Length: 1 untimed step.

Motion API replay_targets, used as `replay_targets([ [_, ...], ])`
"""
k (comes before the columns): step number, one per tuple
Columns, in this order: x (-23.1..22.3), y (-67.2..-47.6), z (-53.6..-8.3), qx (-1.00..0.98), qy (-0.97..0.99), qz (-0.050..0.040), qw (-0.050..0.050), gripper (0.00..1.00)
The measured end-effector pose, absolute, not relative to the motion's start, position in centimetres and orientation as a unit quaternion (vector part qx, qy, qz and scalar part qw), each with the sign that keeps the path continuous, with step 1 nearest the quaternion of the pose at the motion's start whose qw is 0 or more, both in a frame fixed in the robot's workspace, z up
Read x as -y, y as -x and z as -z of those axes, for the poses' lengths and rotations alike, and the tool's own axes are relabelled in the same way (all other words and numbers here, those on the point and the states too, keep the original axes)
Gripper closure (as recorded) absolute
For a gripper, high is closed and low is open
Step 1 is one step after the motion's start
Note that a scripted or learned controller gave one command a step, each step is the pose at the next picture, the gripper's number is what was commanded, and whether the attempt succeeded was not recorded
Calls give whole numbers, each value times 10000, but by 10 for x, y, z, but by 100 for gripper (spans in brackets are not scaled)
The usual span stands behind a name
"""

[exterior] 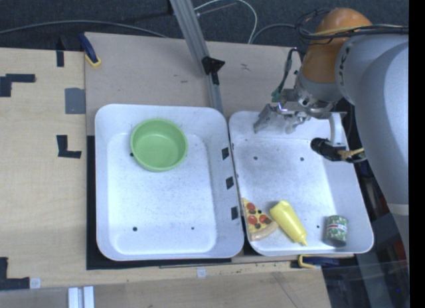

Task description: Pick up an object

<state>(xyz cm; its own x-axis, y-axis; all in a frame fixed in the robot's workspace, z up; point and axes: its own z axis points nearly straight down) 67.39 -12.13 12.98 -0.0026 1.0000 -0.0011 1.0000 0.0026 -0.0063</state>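
Nothing's picked yet, so candidates first: yellow mustard bottle (pixel 289 221) lying tilted near the 6 o'clock edge of the right bin (pixel 299 167), pizza slice toy (pixel 256 220) just beside it at its 9 o'clock, leaning on the bin's wall, and a small green can (pixel 335 230) at the bottle's 3 o'clock, in the bin's 5 o'clock corner. Over in the left bin (pixel 159 227) a green bowl (pixel 159 144) sits toward 11 o'clock, w/ nothing else near it. The gripper (pixel 279 118) hangs over the right bin's 12 o'clock rim, well apart from all three items; fingers look spread, w/ nothing between them, though it's blurry so I hold that loosely. I'd call this the approach step, pre-grasp. Next move, imo: travel toward 6 o'clock across the bin, line up over the bottle across its narrow width, then descend. Pizza slice is close enough that a finger could clip it.
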Motion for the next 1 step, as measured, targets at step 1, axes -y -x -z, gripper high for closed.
replay_targets([
  [1,121,-673,-89,7077,7065,-40,25,0],
])
